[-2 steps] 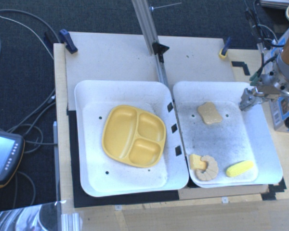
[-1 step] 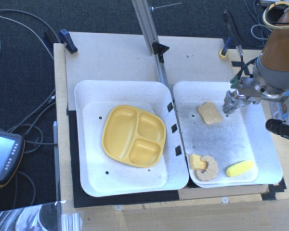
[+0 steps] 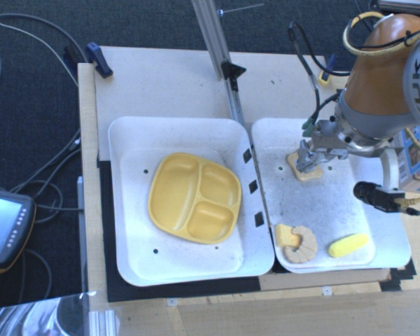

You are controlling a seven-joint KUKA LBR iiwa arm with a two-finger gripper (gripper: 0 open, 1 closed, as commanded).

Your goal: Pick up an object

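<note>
Right, start with your worktop (image 3: 175,72), the pale board that carries everything. On it sit two shallow white bins side by side: the left bin (image 3: 126,187) and the right bin (image 3: 385,257), their inner walls touching along the middle, where a grey metal rail (image 3: 210,26) slants down from the top edge.

Next in size is your arm (image 3: 385,68), grey with its orange band, reaching in from the right and hanging over the far half of the right bin. Dark cables loop round its wrist.

Now the left bin: a yellow divided tray (image 3: 194,198) lies flat near its middle, compartments facing up, tilted a little against the bin's sides.

Over to the right bin, and your hand (image 3: 306,164) is down low at the far left part of it, right on top of a tan biscuit-like piece (image 3: 309,173). That piece lies on the bin floor, partly covered by the hand. You cannot tell from this angle how wide the hand is spread, nor whether it has any hold on the piece.

Nearer the front wall of the same bin you have a small yellow corn cob (image 3: 348,244) lying on its side at the right, and well to its left a round tan ridged piece (image 3: 304,243) with a small yellow wedge (image 3: 287,235) touching its left side, both in the front left corner.
</note>
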